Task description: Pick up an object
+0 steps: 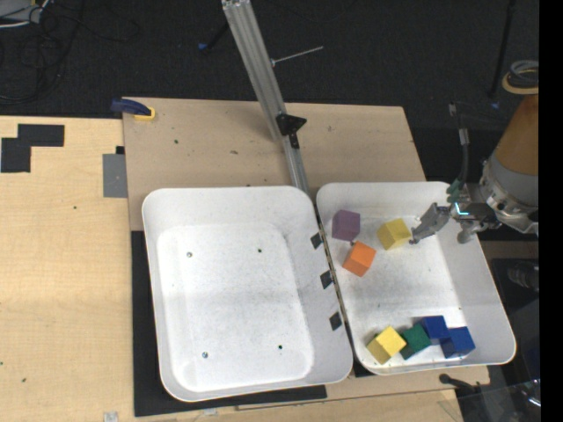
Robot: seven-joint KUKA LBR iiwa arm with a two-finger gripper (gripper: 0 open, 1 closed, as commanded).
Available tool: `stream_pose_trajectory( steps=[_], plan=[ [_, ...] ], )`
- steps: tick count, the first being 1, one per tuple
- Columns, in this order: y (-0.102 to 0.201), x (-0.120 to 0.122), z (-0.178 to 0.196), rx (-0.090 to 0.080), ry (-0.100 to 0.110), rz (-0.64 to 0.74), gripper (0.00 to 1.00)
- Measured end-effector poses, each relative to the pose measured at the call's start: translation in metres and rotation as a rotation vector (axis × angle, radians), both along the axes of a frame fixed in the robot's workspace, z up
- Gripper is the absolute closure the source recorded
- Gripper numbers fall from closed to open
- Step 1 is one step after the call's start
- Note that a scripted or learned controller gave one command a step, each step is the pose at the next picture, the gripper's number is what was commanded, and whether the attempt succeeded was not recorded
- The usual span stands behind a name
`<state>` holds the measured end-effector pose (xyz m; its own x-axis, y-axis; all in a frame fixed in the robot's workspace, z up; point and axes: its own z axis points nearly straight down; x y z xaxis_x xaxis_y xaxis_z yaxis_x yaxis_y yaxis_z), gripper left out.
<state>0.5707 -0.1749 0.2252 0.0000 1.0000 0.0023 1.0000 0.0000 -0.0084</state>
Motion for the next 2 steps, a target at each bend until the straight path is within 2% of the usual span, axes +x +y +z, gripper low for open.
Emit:
stream_pose_trajectory(
  steps=[1,2],
  plan=[
    [0.0,0.001,0.003,-0.001,-0.005,0.0,0.0],
    [0.008,0.0,-0.059,0.001,0.001,0.001,0.0]
  ],
)
